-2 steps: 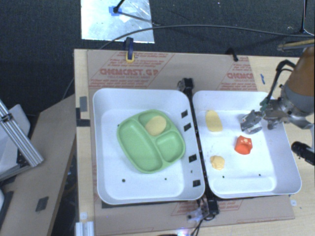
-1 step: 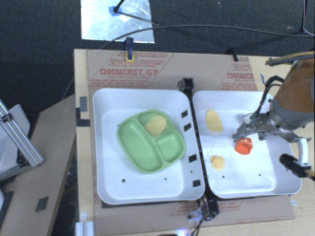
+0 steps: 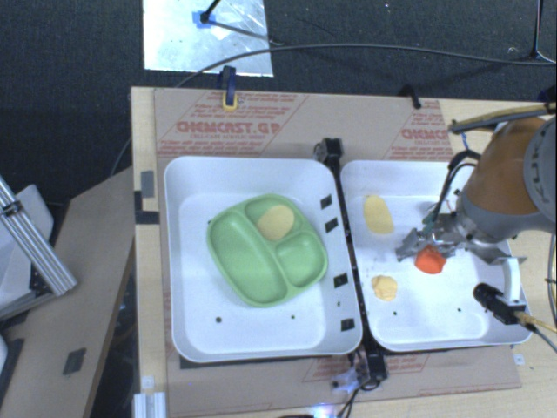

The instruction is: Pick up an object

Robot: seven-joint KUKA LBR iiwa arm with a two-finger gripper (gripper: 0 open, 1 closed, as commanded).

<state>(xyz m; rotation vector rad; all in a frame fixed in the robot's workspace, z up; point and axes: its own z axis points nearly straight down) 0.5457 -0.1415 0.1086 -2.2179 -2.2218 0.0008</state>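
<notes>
Brown cardboard printed with red lettering covers the bench (image 3: 287, 120) under two white bins. Over the right bin (image 3: 409, 320), the gripper (image 3: 426, 252) hangs low with a small orange-red object (image 3: 430, 262) at its tip; whether the fingers clamp it cannot be told. Just left of the gripper lie a pale yellow piece (image 3: 378, 213) and a smaller yellow lump (image 3: 384, 286). Farther left, the left bin (image 3: 200, 320) holds a green divided plate (image 3: 252, 268) carrying a yellow item (image 3: 276, 223).
</notes>
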